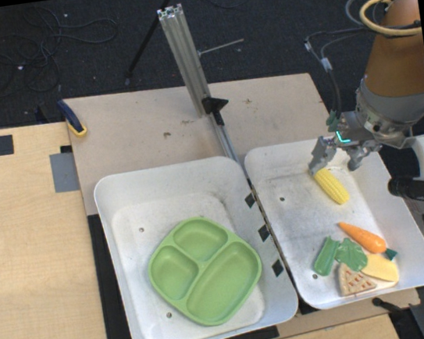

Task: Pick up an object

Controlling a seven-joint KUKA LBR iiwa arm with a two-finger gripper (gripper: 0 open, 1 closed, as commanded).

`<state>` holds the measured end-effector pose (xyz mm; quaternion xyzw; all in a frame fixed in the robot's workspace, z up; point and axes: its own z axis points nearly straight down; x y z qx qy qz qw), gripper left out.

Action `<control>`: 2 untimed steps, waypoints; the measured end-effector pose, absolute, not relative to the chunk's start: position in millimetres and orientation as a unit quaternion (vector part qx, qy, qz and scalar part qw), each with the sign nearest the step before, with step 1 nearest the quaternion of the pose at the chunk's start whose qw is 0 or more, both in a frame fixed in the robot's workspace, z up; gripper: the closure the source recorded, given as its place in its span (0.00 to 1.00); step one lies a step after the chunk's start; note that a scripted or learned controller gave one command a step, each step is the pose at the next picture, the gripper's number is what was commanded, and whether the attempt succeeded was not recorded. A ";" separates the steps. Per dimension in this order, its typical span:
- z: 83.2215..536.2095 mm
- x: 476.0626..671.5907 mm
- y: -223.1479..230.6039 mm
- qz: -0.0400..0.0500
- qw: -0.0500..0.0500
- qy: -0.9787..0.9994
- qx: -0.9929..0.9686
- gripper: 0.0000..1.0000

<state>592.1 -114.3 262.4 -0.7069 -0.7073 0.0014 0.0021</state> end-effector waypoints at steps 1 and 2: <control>263.1 592.5 -114.4 0.001 0.001 -0.707 -0.707 0.00; 209.9 601.9 -114.9 0.002 0.003 -0.707 -0.707 0.00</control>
